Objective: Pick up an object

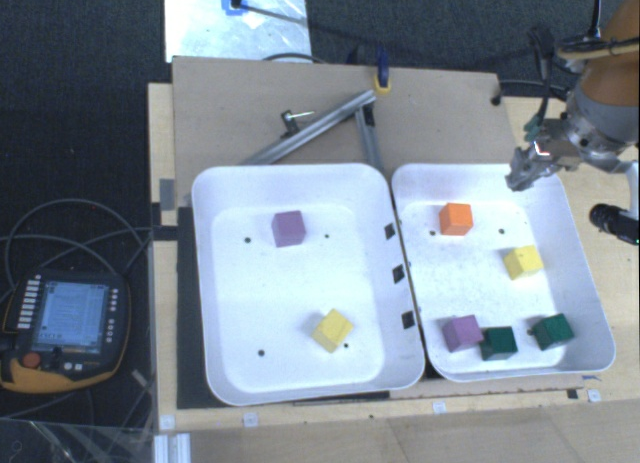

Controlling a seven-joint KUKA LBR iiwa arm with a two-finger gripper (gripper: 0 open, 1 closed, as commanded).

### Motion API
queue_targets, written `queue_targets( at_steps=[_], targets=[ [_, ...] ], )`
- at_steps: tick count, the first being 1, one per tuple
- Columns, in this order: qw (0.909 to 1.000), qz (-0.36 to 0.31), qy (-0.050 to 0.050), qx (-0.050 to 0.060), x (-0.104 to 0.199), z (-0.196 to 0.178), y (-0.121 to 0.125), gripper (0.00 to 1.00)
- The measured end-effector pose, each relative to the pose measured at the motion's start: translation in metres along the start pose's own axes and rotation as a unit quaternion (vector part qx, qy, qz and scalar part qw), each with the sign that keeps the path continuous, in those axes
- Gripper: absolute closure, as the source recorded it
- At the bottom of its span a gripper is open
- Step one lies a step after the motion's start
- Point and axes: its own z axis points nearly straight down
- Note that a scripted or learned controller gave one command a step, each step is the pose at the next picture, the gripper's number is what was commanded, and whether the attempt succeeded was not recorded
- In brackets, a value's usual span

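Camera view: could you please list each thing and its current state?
gripper: over right bin's far edge, holding nothing visible
orange block: resting, right bin
yellow block: resting, right bin
two green blocks: resting apart
purple block: resting, left bin

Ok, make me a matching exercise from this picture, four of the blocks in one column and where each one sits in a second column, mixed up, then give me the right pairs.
Column one:
1. orange block
2. purple block in the left bin
3. yellow block in the left bin
4. yellow block in the right bin

Column two:
A. lower part of the left bin
B. upper part of the right bin, nearest the gripper
C. middle of the right bin, toward its right side
D. upper part of the left bin

Pairs: 1-B, 2-D, 3-A, 4-C
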Motion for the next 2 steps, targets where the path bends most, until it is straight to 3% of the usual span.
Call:
queue_targets(
  at_steps=[2],
  targets=[
    [1.0, -0.002, 0.002, 0.004, 0.105, 0.0, -0.037, 1.0]
  ],
)
